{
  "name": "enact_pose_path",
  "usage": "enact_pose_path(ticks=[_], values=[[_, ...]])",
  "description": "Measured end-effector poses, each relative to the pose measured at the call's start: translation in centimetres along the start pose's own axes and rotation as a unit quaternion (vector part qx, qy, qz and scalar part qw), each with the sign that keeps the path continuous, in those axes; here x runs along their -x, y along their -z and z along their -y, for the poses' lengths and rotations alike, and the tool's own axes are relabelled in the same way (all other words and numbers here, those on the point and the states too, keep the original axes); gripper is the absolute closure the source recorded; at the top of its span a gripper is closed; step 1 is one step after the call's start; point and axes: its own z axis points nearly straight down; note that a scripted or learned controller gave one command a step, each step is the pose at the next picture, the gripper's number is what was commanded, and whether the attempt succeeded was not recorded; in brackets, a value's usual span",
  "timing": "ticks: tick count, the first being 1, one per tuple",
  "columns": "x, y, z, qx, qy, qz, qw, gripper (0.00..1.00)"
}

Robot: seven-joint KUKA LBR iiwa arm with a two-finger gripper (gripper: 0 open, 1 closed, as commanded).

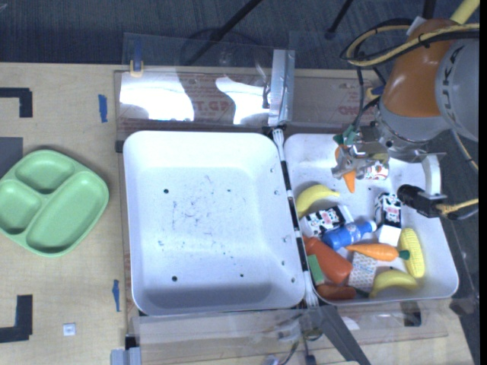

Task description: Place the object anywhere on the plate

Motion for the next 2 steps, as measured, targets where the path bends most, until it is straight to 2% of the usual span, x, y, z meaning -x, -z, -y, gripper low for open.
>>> enact_pose_path(ticks=[1, 2], values=[[-7.0, 1.1, 0.3, -0.001, -0.025, -0.001, 0.9997, 1.00], [-10.8, -0.9, 4.9, -0.002, 0.069, -0.001, 0.9976, 1.00]])
